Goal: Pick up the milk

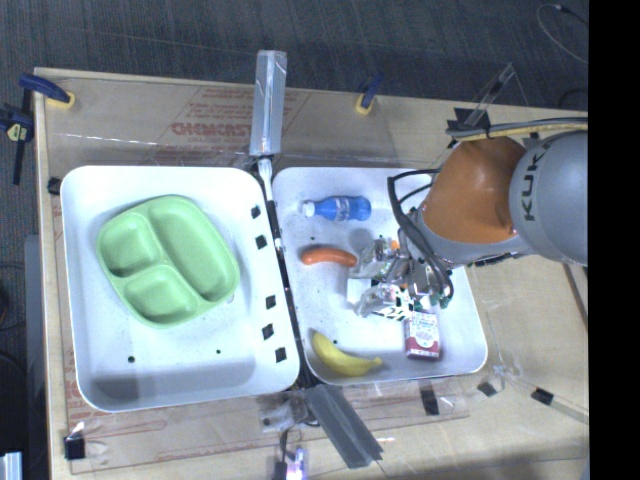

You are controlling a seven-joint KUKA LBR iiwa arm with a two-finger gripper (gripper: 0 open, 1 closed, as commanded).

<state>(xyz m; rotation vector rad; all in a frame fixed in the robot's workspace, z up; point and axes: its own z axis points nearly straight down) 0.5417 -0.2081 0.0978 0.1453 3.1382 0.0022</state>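
Seemingly a red-and-white milk carton (423, 334) just below the tool (385, 293), its grip state unclear.

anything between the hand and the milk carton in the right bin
Nothing visible stands between them. The hand hangs in the right bin, and the milk lies just beside it toward the near rim. The banana lies off to the side.
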